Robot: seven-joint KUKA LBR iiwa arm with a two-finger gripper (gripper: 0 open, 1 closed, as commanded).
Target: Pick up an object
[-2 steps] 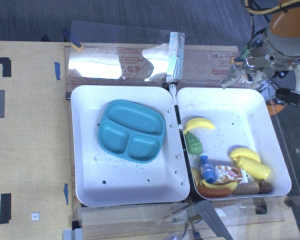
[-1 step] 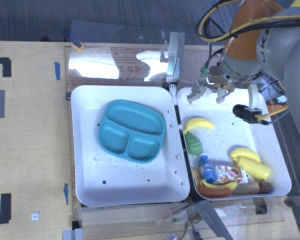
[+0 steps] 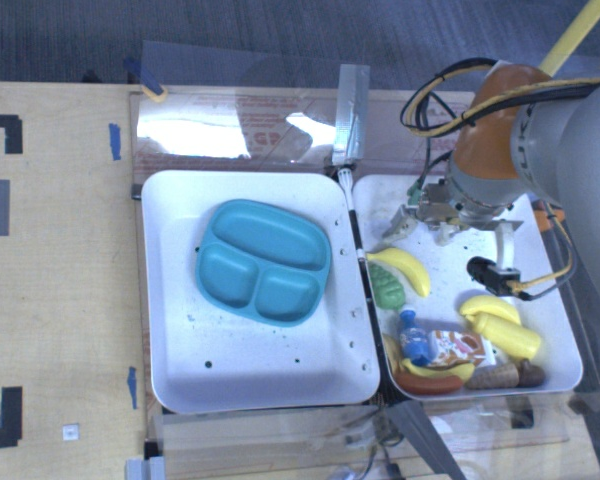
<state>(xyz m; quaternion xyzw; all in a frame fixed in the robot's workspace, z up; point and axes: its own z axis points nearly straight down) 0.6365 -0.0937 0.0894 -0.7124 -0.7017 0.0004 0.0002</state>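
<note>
Jaws' state could not be told; the gripper (image 3: 427, 214) hung over the right white bin (image 3: 572, 353), with the curved yellow plastic banana (image 3: 404, 268) lying just below it.

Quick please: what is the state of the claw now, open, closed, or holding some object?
Claw: it hangs over the far part of the right bin, above the banana; open or closed cannot be told, and no object is seen in it.
</note>
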